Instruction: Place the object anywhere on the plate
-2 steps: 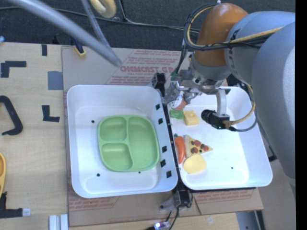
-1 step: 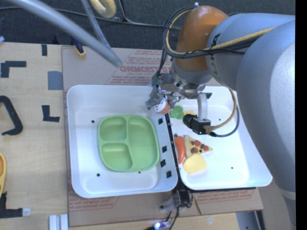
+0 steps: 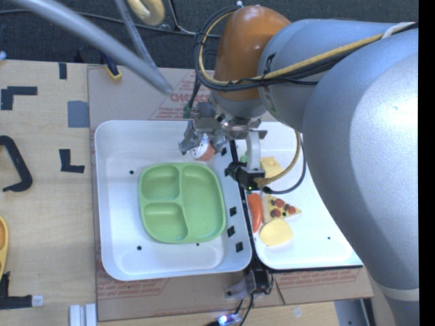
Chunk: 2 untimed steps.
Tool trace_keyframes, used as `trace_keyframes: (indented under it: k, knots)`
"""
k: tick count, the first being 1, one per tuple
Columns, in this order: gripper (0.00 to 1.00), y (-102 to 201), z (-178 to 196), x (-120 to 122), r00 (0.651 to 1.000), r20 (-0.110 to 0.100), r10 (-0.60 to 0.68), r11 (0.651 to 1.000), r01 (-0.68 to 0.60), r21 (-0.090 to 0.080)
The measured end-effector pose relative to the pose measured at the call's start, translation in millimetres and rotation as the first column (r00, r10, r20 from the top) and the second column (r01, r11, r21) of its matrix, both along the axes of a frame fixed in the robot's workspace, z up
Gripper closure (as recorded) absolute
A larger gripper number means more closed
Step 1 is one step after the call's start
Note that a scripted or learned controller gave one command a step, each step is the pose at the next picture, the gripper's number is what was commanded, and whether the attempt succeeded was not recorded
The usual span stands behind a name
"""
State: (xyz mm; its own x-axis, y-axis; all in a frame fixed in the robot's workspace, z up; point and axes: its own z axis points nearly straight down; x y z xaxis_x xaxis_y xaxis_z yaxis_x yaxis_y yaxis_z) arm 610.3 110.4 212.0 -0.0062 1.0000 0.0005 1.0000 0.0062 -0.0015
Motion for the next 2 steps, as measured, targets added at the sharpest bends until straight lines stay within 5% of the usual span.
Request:
trace_keyframes:
  k: [1,2]
  knots:
    - [1.0,18.7,20.6,0.8,1.0,0.001,-0.002,1.0,0.002,0.001]
    - [0.0,17.7,20.4,0.7,1.0,0.001,-0.004,1.0,0.004,0.0]
